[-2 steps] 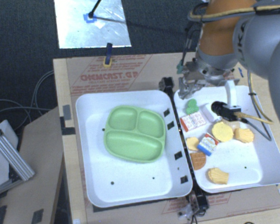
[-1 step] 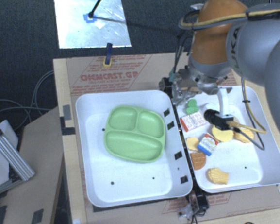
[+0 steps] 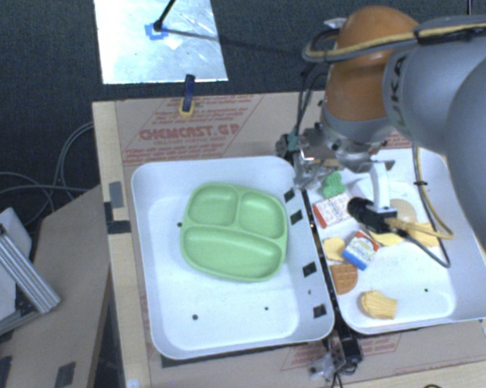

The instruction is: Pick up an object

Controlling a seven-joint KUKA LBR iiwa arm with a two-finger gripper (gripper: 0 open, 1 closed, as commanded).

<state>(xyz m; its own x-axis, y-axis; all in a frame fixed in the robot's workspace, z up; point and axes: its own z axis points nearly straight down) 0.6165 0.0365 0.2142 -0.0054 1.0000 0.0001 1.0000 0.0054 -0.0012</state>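
My gripper (image 3: 307, 173) hangs over the far left corner of the right bin (image 3: 467, 292), close to the wall between the two bins. Just right of it lies a small green item (image 3: 333, 183), and in front of that a red and white packet (image 3: 330, 212). Nearer the front are a yellow piece (image 3: 333, 248), a blue, white and red box (image 3: 360, 250), a brown round piece (image 3: 344, 279) and a tan lump (image 3: 378, 305). The wrist hides the bin's far part.
The left bin (image 3: 165, 322) holds a green divided plate (image 3: 233, 230). A pale round item (image 3: 404, 211) and a yellow strip (image 3: 414, 234) lie at the right of the right bin. The grey arm covers the upper right.
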